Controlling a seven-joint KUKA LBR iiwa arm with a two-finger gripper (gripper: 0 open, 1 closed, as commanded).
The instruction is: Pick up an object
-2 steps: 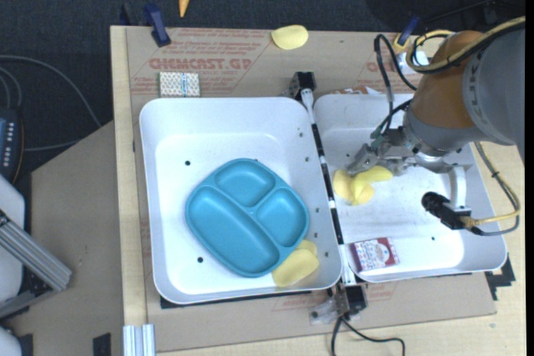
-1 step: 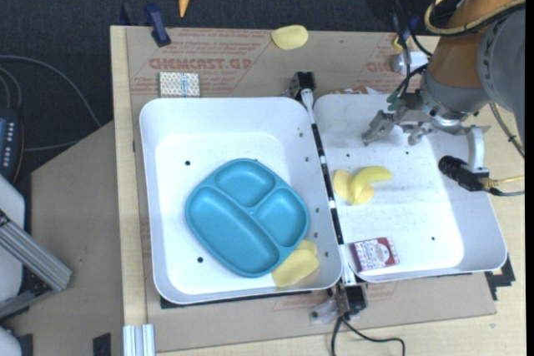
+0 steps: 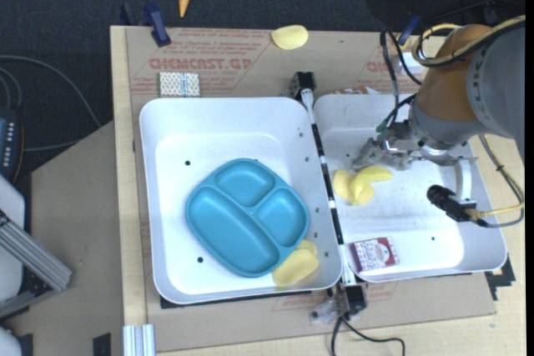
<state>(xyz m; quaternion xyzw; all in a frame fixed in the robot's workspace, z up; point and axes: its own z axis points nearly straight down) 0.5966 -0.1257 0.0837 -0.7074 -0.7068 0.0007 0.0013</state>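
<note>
My gripper [image 3: 382,154] hangs over the left part of the right bin [image 3: 467,250], open, with nothing between its fingers. Just below it and to the left, a yellow banana-like toy [image 3: 359,183] lies on the bin floor near the wall shared with the other bin. A red and white packet [image 3: 373,253] lies at the right bin's front left. In the left bin [image 3: 167,137], a blue divided plate [image 3: 246,215] lies flat, and a pale yellow piece [image 3: 295,265] rests against its front right edge.
On the bench behind the bins lie a yellow lemon-like toy [image 3: 289,37], a patterned packet [image 3: 179,83] and a blue clip [image 3: 155,25]. A small carrot toy [image 3: 184,0] lies on the dark floor beyond. A black clamp [image 3: 303,82] sits where the bins meet.
</note>
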